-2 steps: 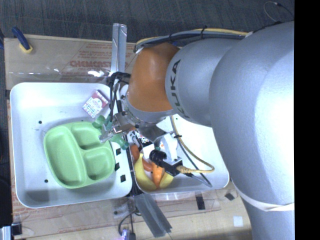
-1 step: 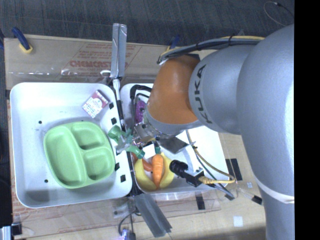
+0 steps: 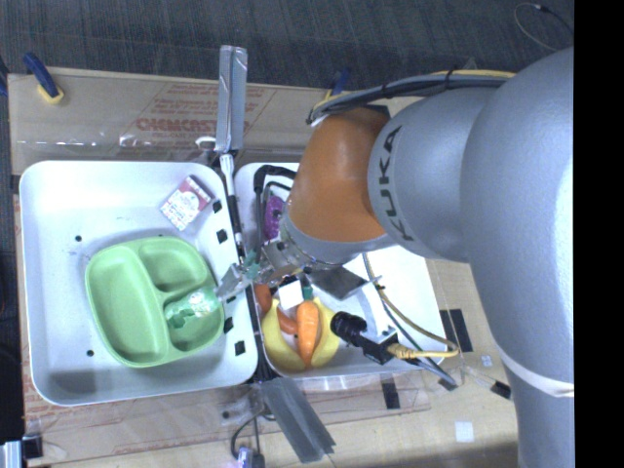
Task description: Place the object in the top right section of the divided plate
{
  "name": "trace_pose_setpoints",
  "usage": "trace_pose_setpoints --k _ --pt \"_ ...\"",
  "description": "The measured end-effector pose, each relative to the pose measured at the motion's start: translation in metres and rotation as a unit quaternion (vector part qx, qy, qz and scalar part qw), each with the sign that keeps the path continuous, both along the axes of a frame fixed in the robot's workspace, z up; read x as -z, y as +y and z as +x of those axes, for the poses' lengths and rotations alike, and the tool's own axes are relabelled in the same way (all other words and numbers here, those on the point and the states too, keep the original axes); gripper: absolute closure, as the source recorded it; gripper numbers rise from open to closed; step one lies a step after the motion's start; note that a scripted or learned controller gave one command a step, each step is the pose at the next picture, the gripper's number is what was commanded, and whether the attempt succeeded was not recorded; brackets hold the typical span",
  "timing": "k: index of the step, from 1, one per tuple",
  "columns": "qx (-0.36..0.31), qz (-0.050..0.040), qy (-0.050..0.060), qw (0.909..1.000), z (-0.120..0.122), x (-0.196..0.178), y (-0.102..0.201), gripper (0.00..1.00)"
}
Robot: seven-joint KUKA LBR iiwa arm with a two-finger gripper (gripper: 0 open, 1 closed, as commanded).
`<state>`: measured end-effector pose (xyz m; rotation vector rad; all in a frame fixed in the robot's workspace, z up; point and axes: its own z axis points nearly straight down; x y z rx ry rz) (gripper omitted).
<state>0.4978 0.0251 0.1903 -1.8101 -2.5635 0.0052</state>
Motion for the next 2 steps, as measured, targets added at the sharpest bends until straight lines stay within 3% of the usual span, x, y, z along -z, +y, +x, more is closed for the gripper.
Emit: trace_pose_setpoints --k 1,2 --pt "-0.012 0.0003 -0.001 0.9999 -0.021 -0.06 -0.001 0.0" --pt "-0.045 -0.0001 0.001 0.999 -0.016 -0.023 0.042 0.0"
